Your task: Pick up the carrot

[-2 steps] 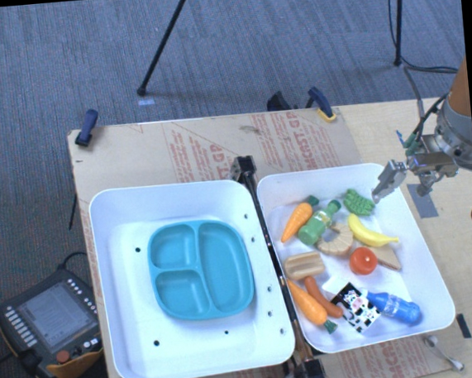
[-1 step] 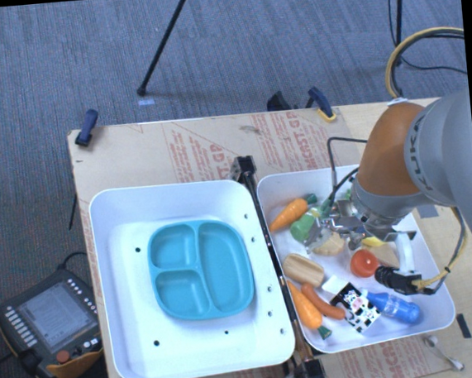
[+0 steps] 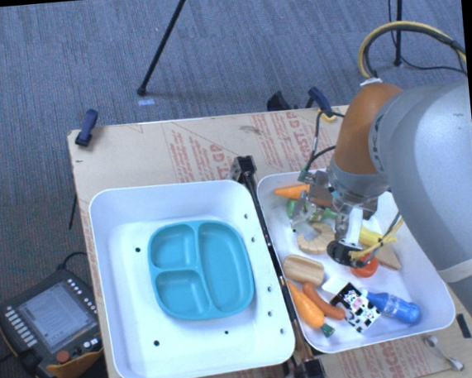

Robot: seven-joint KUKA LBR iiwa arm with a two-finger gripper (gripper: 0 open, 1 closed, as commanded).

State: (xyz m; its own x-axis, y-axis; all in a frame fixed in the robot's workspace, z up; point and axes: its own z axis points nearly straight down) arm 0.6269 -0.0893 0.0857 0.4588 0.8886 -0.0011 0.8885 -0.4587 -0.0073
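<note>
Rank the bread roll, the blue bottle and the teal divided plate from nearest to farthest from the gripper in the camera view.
Gripper is over the right bin.
1. Bread roll, just below it, same bin.
2. Blue bottle, at that bin's lower right corner.
3. Teal divided plate, across in the left bin.

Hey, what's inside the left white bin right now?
A blue divided plate lies flat in the left bin, near its middle, with three hollow sections. Whatever is beneath the plate is covered.
</note>
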